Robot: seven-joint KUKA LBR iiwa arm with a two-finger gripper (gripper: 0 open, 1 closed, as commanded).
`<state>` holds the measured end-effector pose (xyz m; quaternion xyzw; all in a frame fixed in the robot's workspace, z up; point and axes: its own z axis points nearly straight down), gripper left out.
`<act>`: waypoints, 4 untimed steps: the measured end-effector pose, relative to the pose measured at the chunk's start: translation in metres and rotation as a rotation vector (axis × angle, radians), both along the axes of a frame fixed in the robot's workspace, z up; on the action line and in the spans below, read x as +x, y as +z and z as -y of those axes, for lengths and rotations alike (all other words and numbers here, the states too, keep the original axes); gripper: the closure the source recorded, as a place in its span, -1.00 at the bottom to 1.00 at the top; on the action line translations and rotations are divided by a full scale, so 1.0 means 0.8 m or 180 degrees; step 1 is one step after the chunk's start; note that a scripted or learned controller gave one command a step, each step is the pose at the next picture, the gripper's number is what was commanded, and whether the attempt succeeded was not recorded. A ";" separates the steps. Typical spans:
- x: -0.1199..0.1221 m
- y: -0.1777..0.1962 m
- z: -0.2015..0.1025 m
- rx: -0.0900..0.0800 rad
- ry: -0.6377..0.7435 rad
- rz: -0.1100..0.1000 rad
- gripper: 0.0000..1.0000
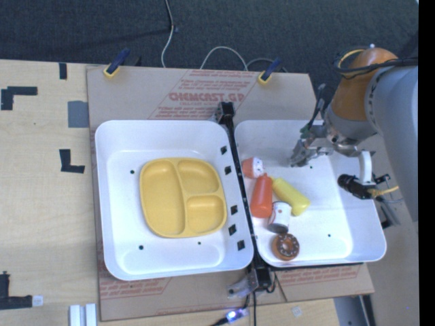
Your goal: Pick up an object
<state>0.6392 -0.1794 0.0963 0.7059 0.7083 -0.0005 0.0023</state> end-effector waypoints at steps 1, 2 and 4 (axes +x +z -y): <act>-0.003 0.054 -0.003 0.0011 -0.0006 0.0002 1.00; -0.002 0.134 -0.005 0.0009 -0.0005 0.0005 1.00; -0.022 0.187 -0.075 0.0015 0.0001 -0.0020 1.00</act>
